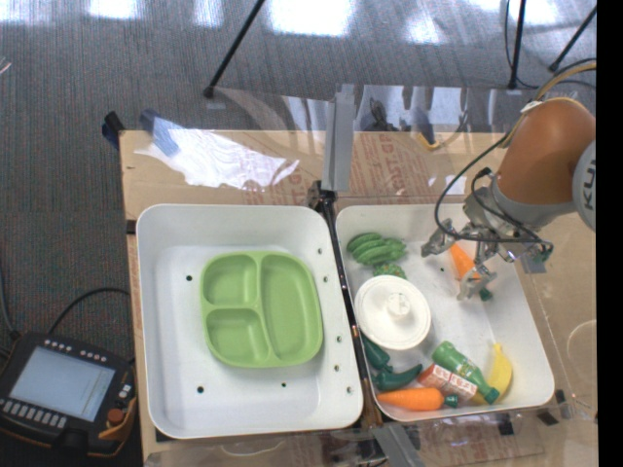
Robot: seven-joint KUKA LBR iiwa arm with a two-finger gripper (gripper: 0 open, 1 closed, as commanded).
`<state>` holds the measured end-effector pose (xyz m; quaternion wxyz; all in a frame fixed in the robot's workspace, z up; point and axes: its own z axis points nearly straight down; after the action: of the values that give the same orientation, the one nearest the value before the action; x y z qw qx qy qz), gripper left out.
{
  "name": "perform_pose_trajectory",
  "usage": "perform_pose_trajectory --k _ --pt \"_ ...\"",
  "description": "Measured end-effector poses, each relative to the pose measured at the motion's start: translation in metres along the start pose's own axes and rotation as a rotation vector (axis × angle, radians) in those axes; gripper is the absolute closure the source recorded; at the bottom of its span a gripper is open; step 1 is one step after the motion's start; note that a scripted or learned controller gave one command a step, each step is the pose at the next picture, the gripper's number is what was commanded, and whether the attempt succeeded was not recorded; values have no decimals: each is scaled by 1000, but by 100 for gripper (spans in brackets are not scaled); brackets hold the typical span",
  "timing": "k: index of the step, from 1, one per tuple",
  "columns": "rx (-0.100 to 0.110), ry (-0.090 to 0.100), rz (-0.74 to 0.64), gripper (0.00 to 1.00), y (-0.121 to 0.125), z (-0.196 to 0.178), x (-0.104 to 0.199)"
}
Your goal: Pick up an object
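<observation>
Camera view from above the bench gives me both white bins at a slant, and my arm [545,159] comes in from the right over the right bin [540,353]. The gripper [474,261] hangs low in the upper right part of that bin, its fingers spread a little, and I see a small orange piece [461,260] lodged between them. I cannot tell whether that piece is lifted clear of the bin floor or just touching it. Left of the gripper, near the bin's upper left corner, lie the green pea pods [377,249]. Below those sits the round white lid [392,310], near the gripper but apart from it. Along the bin's lower edge I see a carrot [413,399], a small green bottle [463,370] and a banana [500,370], all well apart from the gripper. A green divided plate [261,308] lies in the left bin [165,251].
</observation>
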<state>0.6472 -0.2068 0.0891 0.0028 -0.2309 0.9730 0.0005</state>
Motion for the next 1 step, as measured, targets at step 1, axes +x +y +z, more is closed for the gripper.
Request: perform_pose_trajectory --k 1 --pt "2 -7 2 100 0 -12 -2"
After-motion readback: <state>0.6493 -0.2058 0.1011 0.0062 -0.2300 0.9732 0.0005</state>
